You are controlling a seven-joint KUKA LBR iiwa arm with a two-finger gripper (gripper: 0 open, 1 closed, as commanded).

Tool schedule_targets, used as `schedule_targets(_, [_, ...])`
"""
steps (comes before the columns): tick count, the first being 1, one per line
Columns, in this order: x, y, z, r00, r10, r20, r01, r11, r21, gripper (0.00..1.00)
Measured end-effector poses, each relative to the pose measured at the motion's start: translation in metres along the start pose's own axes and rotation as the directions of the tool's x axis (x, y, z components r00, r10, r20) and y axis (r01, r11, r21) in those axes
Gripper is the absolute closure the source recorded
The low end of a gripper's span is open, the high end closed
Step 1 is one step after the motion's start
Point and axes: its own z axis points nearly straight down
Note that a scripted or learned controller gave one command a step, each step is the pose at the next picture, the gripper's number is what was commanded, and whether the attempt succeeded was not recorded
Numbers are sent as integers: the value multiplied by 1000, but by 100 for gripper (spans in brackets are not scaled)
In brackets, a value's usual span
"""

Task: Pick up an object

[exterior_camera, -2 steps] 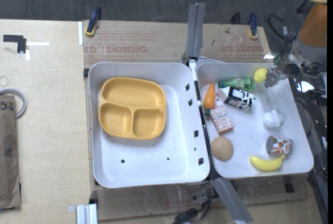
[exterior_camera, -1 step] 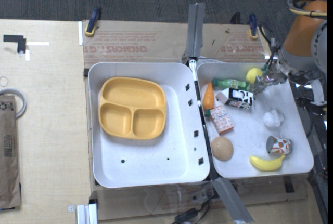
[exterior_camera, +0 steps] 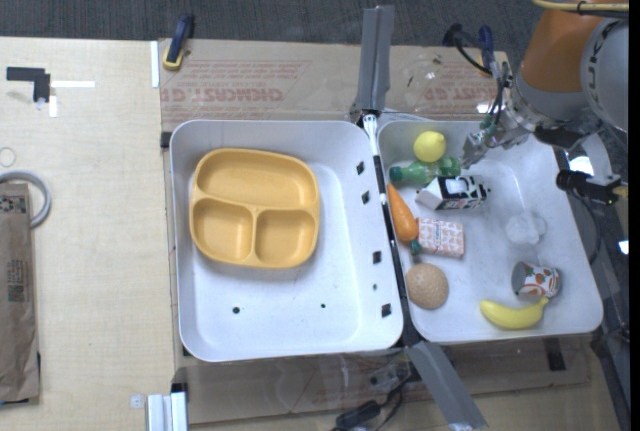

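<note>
My gripper (exterior_camera: 479, 147) hangs over the back of the right bin (exterior_camera: 570, 219), just right of a yellow lemon (exterior_camera: 430, 146) and above a black-and-white carton (exterior_camera: 456, 192). A green item (exterior_camera: 424, 172) lies between the lemon and the carton. Further forward in that bin are an orange carrot (exterior_camera: 402, 211), a pink-and-white packet (exterior_camera: 441, 237), a brown ball (exterior_camera: 427, 286), a banana (exterior_camera: 512, 313), a patterned cup (exterior_camera: 536, 280) and a clear plastic piece (exterior_camera: 525, 227). Nothing shows between the gripper's tips.
The left bin (exterior_camera: 290, 319) holds a yellow divided plate (exterior_camera: 255, 208). A grey divider post (exterior_camera: 376, 59) stands at the back between the bins. The arm's orange band (exterior_camera: 565, 34) and cables fill the upper right.
</note>
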Motion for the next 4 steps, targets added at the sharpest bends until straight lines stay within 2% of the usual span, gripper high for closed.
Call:
schedule_targets(1, [-27,-11,34,974,228,0,-228,974,1,100])
schedule_targets(2, [-29,-12,33,954,300,0,-300,954,0,100])
schedule_targets(3, [-30,-11,23,954,299,2,-299,954,-2,100])
schedule_targets(4, [-52,-20,33,897,442,0,-442,897,0,100])
